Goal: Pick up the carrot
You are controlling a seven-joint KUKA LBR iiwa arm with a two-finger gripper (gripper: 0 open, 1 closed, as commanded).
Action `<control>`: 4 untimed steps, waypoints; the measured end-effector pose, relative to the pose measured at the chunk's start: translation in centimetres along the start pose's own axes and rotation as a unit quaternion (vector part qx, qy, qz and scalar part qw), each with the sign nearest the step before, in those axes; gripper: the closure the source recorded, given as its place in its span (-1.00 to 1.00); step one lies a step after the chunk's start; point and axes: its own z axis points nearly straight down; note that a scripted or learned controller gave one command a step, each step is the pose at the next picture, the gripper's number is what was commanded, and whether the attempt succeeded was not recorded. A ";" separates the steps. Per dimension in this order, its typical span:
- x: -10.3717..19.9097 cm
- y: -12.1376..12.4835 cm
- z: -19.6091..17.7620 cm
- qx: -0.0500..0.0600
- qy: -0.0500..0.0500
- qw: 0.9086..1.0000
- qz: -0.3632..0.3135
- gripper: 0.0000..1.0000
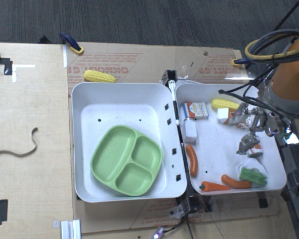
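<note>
Camera view. The end effector (249,142) hangs over the right-hand bin (278,153), in its far-right part. Whether it is spread or pressed together cannot be told from this angle; nothing is seen pinched in it.

The carrot (215,186) lies flat on the bin floor, well below and to the left of the end effector, close against the bin's near wall. It is a slim orange taper with a small green tip at its left end. An orange-red sausage (235,182) lies just beside its right end, possibly touching it; a green leafy toy (252,176) sits past that, almost directly below the end effector. A second sausage (192,160) lies upright in the view, to the left of the end effector.

Handling judgement: the carrot appears to be a light, rigid plastic toy with a smooth, likely slippery skin. It is not fragile. Take hold across the thicker middle section, with the closing direction square to the long axis. Avoid the narrow tip, where the taper may squeeze it out. The near wall and the adjacent sausage limit clearance on approach.
</note>
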 end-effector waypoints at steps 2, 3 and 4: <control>5.4 5.0 10.1 0.001 -0.011 0.999 0.039 -1.00; 5.4 5.1 9.2 0.002 -0.009 0.999 0.037 1.00; 5.9 3.2 10.4 0.001 -0.002 1.000 -0.027 1.00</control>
